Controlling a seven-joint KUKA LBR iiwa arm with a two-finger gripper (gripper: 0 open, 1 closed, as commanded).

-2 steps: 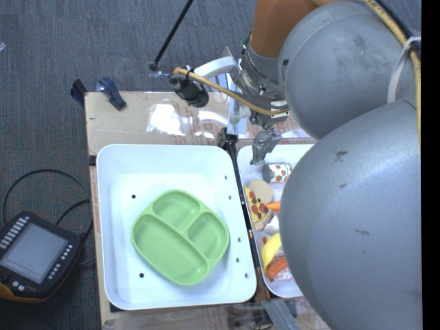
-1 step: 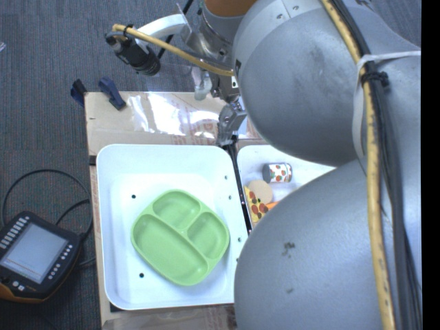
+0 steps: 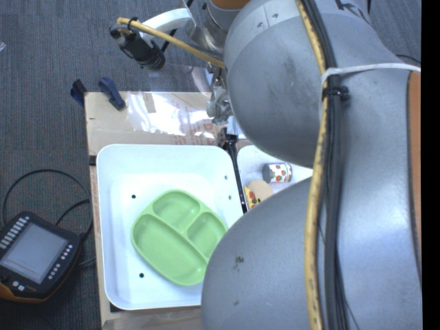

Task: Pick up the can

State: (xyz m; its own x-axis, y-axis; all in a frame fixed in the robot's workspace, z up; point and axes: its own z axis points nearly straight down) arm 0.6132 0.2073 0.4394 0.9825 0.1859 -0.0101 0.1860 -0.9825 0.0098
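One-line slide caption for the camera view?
Arm looms over the right bin, can visible beside it; green tray lies in the left bin.

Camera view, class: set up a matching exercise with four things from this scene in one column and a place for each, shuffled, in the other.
Things:
1. green divided plate
2. can
3. handheld control pendant
4. blue clamp

Places:
A. on the carpet at the view's left
B. at the bench's top left corner
C. in the left bin
D. in the right bin, beside the arm

Pairs: 1-C, 2-D, 3-A, 4-B

Two white bins, one green plate, one can.
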